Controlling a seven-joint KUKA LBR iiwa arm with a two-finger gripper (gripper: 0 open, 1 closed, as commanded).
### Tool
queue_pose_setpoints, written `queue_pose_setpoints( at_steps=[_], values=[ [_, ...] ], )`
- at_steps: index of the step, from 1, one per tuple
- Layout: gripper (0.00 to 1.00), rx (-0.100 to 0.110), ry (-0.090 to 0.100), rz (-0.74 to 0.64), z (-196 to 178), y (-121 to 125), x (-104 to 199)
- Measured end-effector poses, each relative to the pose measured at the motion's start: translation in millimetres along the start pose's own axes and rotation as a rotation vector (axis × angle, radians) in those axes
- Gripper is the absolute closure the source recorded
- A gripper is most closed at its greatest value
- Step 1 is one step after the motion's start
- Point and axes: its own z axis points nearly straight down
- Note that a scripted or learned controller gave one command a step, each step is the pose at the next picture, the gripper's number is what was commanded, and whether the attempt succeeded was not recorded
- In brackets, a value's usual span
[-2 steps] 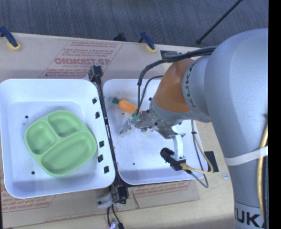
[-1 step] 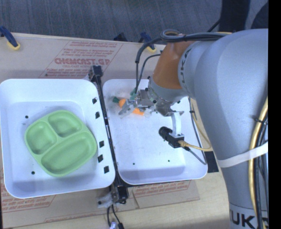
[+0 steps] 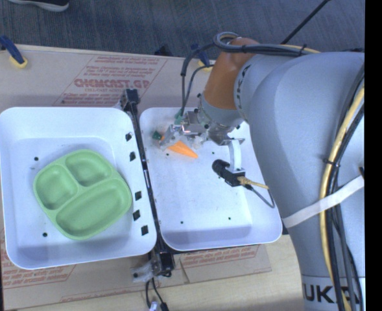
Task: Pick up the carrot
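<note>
Tool (image 3: 185, 129) low in right bin's (image 3: 203, 232) far end, finger spread unreadable behind wrist clutter, carrot (image 3: 183, 150) on bin floor just beside it, green divided plate (image 3: 82, 193) in left bin (image 3: 12, 173), cardboard-covered desk (image 3: 113, 76).

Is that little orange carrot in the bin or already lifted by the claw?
In the bin. The carrot lies flat on the floor of the right bin, just below the claw, not between its fingers.
</note>
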Motion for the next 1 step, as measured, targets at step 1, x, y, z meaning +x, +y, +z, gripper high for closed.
queue_pose_setpoints(
  at_steps=[1],
  values=[
    [1.0, 0.003, 0.0, -0.006, -10.5, 0.2, 0.8]
  ],
)
